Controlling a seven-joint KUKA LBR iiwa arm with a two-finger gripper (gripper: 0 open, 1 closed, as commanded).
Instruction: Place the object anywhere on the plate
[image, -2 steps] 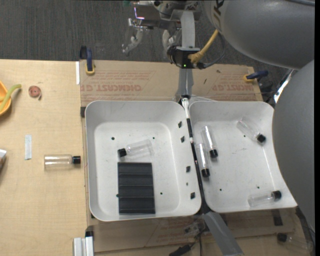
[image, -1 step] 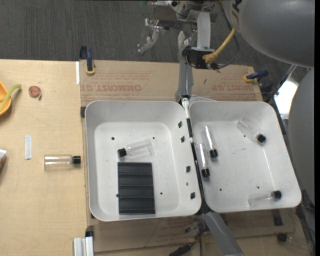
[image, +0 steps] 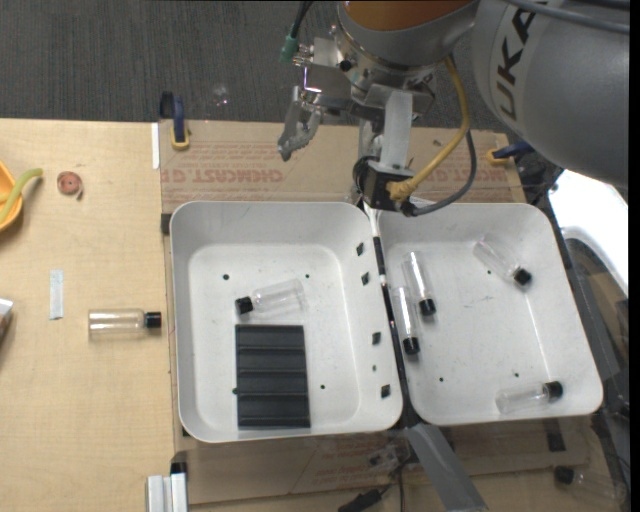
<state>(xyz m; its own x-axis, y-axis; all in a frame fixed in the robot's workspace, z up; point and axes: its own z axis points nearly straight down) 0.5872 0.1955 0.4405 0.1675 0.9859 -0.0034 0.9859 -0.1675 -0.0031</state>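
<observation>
A black ridged plate (image: 271, 375) lies flat in the front part of the left bin (image: 200, 250). Just behind it, a clear vial with a black cap (image: 268, 298) lies on the bin floor, touching or nearly touching the plate's back edge. My gripper (image: 340, 150) hangs high above the back rim where the two bins meet, well away from the plate. It is open, with nothing between its fingers (image: 294, 135).
The right bin (image: 560, 300) holds several clear black-capped vials, two of them (image: 418, 285) near the divider. Another vial (image: 122, 321) lies on the wooden bench left of the bins. A yellow cable (image: 450, 165) loops beside the wrist.
</observation>
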